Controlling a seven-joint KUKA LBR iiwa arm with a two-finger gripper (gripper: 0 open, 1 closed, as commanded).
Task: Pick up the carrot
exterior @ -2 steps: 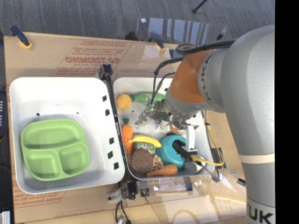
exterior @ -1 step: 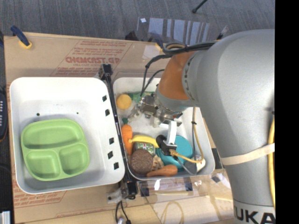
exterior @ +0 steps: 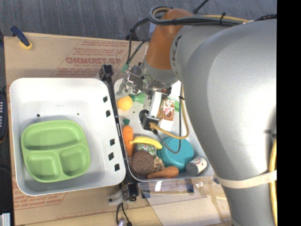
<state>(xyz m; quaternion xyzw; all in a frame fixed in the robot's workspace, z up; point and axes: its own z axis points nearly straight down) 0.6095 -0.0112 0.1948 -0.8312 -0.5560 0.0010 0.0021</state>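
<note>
The carrot (exterior: 128, 136) is orange with a small green top and lies along the left wall of the right bin (exterior: 205, 155), just below a yellow-orange round fruit (exterior: 124, 102). My gripper (exterior: 136, 89) hangs at the far end of that bin, above and slightly right of the round fruit, well short of the carrot. The wrist and the arm's bulk cover most of it, so its fingertips cannot be made out. Nothing can be seen held in it.
In the right bin lie a banana (exterior: 146, 142), a brown round item (exterior: 142, 162), a teal bowl (exterior: 178, 152), an orange sausage-like piece (exterior: 162, 173), a small can (exterior: 196, 165) and a printed packet (exterior: 167, 111). The left bin (exterior: 61, 91) holds a green divided tray (exterior: 55, 149).
</note>
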